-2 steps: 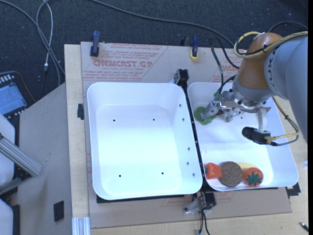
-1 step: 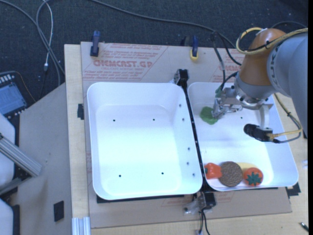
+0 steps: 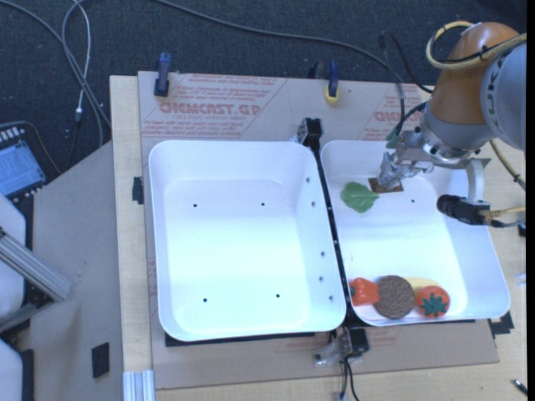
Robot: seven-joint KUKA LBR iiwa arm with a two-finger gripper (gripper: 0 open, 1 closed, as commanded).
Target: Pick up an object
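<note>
Hovering two-finger gripper (image 3: 390, 182) beside flat green leaf-shaped toy (image 3: 359, 197) in right white bin (image 3: 468, 257); jaw state unclear. Next: centre, descend.

Dark carpet floor (image 3: 251, 23) crossed by loose cables (image 3: 79, 48); brown board (image 3: 251, 103) clamped onto the pale worktop (image 3: 125, 224); even overhead light.

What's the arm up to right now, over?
Gripper low in right bin, beside green leaf toy; nothing seen between its fingers. Brown cookie, red and orange toys at near edge, untouched. Nothing in the way.
</note>
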